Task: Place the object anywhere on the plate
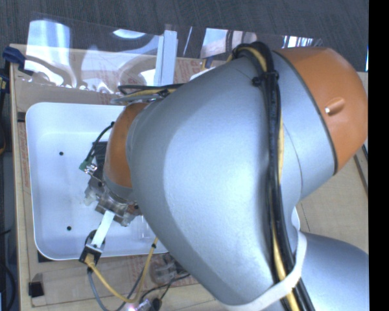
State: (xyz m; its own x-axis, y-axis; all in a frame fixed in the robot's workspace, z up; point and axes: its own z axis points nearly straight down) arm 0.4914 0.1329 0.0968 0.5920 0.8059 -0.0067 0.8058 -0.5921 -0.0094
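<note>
Apparently the gripper point(106, 214) is low inside the left bin point(52, 173), over the part of the bin's floor nearest its front wall and towards its right side. Whether it is released, closed or grasping anything I cannot tell: it is seen from above and behind, and its own body hides its working end. A slim white piece with a dark tip point(96, 240) slants from it towards the bin's front wall.

Where the object and the plate lie I also cannot tell, since the arm covers the right part of this bin and most of what lies beyond it. Judging by the low reach, the step in hand is probably the pick, or a try at one, and not the placing. The next move would call for a straight lift clear of the bin's floor, a check that something has come up with the gripper, and only then a carry to the plate.

Above the gripper, the orange band point(120, 154) sits over the bin's middle. The grey arm point(220, 186) rises steeply from there towards the camera, crossing the bin's right wall. A yellow cable point(113, 289) trails outside the bin's front wall.
</note>
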